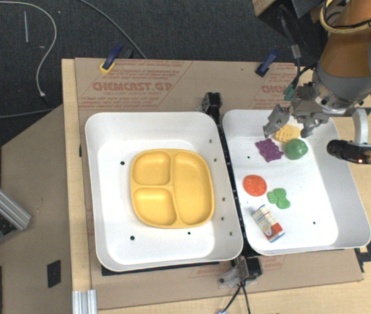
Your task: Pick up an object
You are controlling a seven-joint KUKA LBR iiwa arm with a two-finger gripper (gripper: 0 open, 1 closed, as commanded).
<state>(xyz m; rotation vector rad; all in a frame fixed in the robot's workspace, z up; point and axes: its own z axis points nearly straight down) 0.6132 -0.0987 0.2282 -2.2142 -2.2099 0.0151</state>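
- Camera view: the gripper (294, 120) hangs over the far part of the right bin (342, 195), its two grey fingers (277, 120) spread wide apart, one at about 9 o'clock and the other at about 3 o'clock from the yellow piece (288, 133) between them; nothing is clamped, and I cannot tell whether the tips touch the bin floor.
- The yellow piece looks like a small ridged toy food item, probably light hollow plastic, stiff enough not to crush; its bumpy face should give grip, so closing across its short width seems the fair hold.
- Just beside it at 7 o'clock lies a purple piece (269, 150), flat and knobbly, likely light too, though low and hard to get fingers under.
- At 5 o'clock from the yellow piece, touching or nearly touching it, sits a green ball-like piece (296, 150); smooth and rounded, it may squirt out of a pinch unless taken across its middle.
- Crowding is the risk I judge: a closing finger could nudge either neighbour.
- Further toward 6 o'clock lie an orange-red disc (255, 185), a green lumpy piece (279, 198) and a small carton (267, 222) on its side, well apart from the fingers.
- At 9 o'clock, the left bin (106, 175) holds a yellow divided plate (171, 188).
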